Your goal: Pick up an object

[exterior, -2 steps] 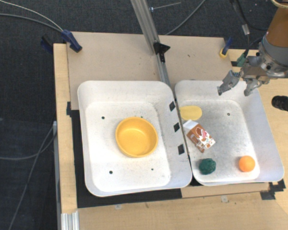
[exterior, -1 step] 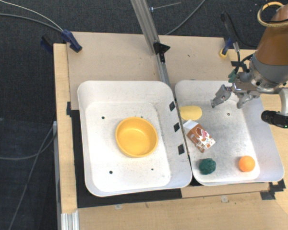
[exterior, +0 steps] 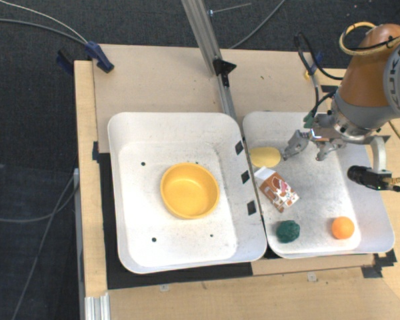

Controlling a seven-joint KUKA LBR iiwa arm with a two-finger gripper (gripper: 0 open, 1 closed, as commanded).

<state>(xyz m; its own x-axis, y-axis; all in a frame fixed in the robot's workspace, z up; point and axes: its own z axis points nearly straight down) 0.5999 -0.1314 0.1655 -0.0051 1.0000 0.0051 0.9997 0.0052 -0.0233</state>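
My gripper hangs over the back part of the right bin, its two grey fingers spread open with nothing between them. Just left of it lies a pale yellow oval object, close to the left finger but apart from it. A brown and white carton lies flat near the bin's left wall. A dark green ball and an orange ball rest near the front edge. A yellow bowl sits upright in the middle of the left bin.
A slanted metal pole crosses the back of the bench and ends at the divide between the bins. Black clips sit along that divide. A black cable end hangs right of the gripper. Wooden bench surface surrounds both bins.
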